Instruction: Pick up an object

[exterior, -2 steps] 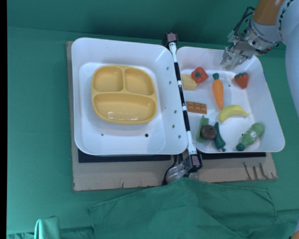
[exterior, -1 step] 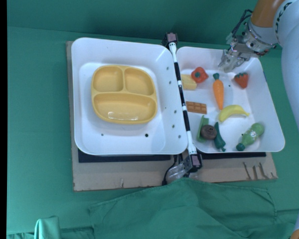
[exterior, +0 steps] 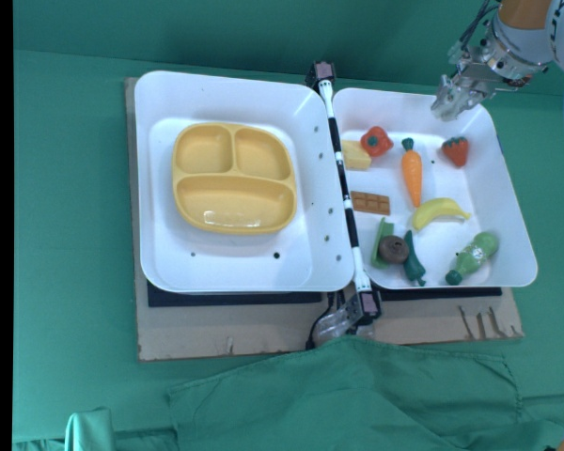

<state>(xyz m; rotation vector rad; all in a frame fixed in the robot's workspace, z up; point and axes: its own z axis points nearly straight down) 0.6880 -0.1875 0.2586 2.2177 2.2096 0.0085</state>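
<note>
- We see the hand (exterior: pixel 450 101) hovering over the far edge of the right bin (exterior: pixel 512 228); we cannot tell whether it is released or clenched, and nothing shows in its grip.
- The right bin holds all the toy foods, and we take the carrot (exterior: pixel 412 176) in its middle as our landmark.
- The strawberry (exterior: pixel 456 150) lies just to the right of the carrot, nearest the hand but apart from it.
- The red pepper (exterior: pixel 376 140) sits left of the carrot's top, with a yellow block (exterior: pixel 356 156) just beyond it.
- The banana (exterior: pixel 438 212) lies below the carrot's tip, close to it.
- The chocolate bar (exterior: pixel 369 202) lies lower left of the carrot.
- Further below the carrot we see a brown round piece (exterior: pixel 393 248) among green vegetables (exterior: pixel 412 260).
- The green bottle (exterior: pixel 473 257) rests lower right of the carrot, near the bin's front corner.
- Well left of the carrot, the left bin (exterior: pixel 160 242) carries a yellow divided plate (exterior: pixel 233 178).
- Both bins sit on the green worktop (exterior: pixel 66 205).
</note>
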